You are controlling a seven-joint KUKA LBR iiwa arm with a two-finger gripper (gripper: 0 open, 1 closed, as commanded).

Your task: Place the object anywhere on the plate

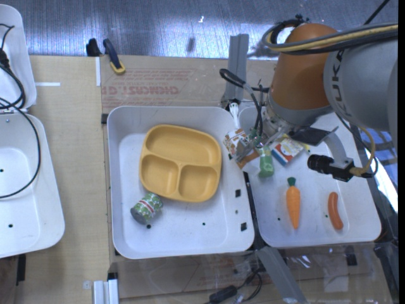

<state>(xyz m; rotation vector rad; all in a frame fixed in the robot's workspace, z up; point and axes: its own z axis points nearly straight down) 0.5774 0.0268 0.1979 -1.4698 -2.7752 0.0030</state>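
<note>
oddly, the pincer (256,145), grip unclear, hangs over a tilted packet (238,145) beside the plate (180,163).

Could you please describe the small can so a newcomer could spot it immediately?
Find the left bin, which holds the yellow plate. Off the plate's lower left corner lies a small can on its side, with a green patterned label and a grey metal end.

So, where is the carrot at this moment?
The carrot lies in the right bin, near its front, with the sausage to its right and the green bottle above it to the left.
</note>
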